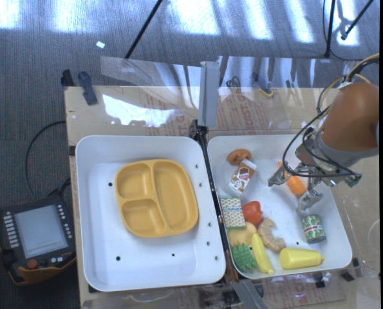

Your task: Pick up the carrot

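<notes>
The camera view looks down on two white bins side by side. The left bin (pixel 94 172) holds a yellow divided plate (pixel 156 197). The right bin (pixel 342 237) is crowded with toy food. The gripper (pixel 293 188) reaches in from the right under the orange wrist band (pixel 352 116), its two fingers spread wide on either side of the carrot (pixel 295 183). The carrot is a small orange piece in the far right part of the right bin, between the fingers, though whether they touch it cannot be told. Nearer lie a green can (pixel 313 228), a yellow squash (pixel 300 258), a banana (pixel 262 254) and a red tomato (pixel 252 211).
</notes>
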Motion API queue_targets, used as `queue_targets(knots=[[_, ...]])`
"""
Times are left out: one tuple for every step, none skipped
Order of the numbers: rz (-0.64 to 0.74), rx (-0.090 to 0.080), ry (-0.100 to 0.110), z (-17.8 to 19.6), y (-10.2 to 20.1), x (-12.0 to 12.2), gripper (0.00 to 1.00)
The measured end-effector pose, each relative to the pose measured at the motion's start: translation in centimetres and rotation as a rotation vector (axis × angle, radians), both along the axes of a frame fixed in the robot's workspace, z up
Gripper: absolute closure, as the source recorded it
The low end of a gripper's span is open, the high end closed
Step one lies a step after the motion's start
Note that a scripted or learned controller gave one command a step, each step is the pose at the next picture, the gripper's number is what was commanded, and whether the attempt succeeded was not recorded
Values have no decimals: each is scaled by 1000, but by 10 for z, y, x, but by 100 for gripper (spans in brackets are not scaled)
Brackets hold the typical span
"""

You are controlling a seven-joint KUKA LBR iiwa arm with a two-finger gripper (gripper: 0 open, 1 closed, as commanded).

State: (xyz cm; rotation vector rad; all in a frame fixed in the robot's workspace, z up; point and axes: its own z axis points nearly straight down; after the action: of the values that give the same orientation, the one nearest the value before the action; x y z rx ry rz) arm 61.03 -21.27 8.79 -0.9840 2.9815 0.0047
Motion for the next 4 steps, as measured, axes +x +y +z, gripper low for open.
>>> queue_targets(knots=[[0,2,-4,11,1,2,100],[0,2,-4,11,1,2,0],[1,4,-8,22,3,3,100],[1,5,-7,21,3,3,0]])
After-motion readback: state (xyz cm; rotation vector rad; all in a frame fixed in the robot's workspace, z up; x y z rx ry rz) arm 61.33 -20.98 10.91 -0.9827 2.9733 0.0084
